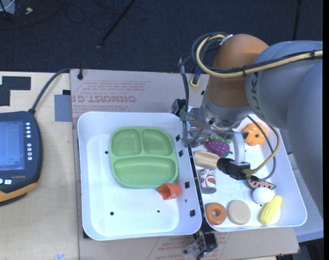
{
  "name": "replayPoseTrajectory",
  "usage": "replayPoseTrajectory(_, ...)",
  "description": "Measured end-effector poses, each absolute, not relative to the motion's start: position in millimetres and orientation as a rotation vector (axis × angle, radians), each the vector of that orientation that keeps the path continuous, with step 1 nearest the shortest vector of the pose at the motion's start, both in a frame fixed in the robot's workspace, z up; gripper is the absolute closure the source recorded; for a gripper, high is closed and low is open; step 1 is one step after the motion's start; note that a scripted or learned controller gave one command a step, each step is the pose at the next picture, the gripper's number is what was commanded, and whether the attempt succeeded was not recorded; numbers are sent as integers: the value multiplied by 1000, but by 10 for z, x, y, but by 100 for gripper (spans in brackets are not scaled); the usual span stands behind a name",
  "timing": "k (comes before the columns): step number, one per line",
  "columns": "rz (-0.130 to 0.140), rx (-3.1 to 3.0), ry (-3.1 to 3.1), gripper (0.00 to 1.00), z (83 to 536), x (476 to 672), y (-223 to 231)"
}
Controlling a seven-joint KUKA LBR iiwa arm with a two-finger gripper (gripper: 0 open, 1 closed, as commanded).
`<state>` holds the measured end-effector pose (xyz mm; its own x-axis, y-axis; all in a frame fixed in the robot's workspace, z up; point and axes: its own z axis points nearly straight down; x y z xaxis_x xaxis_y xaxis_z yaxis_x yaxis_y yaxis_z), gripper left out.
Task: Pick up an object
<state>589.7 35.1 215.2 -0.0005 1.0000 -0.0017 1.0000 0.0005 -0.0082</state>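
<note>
Jaws: state not readable from the camera view, hidden under the wrist; gripper point(199, 131) low over the upper-left corner of the right bin point(294, 210), hard against the divider between the bins; nothing visibly held.

Nearest candidates: purple grapes point(218, 145) just beside, at about 4 o'clock; tan cylinder point(205, 158) just below, at about 5 o'clock, long axis running 9 to 3 o'clock; small can point(207, 179) farther off at 6 o'clock.

Across the divider, in the left bin point(94, 210): green plate point(143, 157) at 8 o'clock, red piece point(169, 190) near 7 o'clock; probably a short shift toward 5 o'clock for the cylinder.
</note>
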Motion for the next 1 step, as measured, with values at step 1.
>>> replayPoseTrajectory(1,12,-2216,-2218,100,2142,5859,390)
